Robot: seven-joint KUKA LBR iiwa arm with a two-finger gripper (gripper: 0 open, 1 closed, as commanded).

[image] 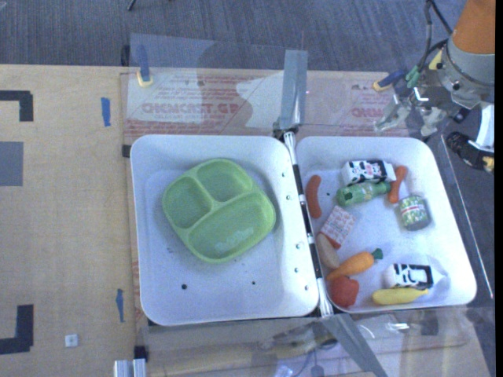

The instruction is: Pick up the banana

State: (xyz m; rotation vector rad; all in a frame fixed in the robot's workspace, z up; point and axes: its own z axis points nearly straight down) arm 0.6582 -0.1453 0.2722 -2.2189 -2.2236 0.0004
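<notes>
The banana (401,295) is small and yellow and lies at the front right of the right bin (452,210), just in front of a black-and-white cow-patterned toy (409,275). My gripper (409,121) hangs over the back right corner of that bin, far behind the banana. Its fingers (391,119) stand apart with nothing between them.
The right bin also holds a carrot (355,263), a red tomato (343,290), a sausage (313,195), a checked packet (339,224), a green bottle (361,192), a cow-print carton (367,169) and a can (413,212). A green divided plate (220,209) sits in the left bin (149,171).
</notes>
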